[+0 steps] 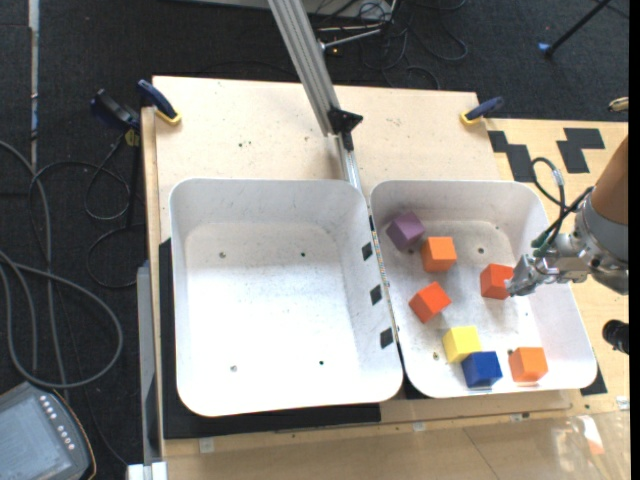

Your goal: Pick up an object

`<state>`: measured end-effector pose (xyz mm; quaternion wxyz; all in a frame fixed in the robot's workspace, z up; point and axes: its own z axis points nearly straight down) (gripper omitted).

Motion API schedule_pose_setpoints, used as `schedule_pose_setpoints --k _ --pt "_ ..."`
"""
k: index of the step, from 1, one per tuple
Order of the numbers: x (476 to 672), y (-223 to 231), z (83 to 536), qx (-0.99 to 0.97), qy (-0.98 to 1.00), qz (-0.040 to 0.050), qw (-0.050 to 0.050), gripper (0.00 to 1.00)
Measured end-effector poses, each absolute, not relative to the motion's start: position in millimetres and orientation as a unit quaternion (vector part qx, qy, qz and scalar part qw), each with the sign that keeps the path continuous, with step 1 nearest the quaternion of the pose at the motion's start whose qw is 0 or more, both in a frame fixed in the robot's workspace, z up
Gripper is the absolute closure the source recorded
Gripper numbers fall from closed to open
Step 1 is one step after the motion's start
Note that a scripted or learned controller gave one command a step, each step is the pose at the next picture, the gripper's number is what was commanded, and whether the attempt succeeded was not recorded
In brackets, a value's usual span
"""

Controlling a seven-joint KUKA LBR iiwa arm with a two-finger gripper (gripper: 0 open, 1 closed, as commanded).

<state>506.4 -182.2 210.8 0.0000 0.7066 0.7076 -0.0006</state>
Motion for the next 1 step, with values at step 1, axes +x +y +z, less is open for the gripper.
schedule_pose_setpoints --k 1 --pt "517.0 -132.6 204.5 0.704 0.71 0.0008 0.0 1.0"
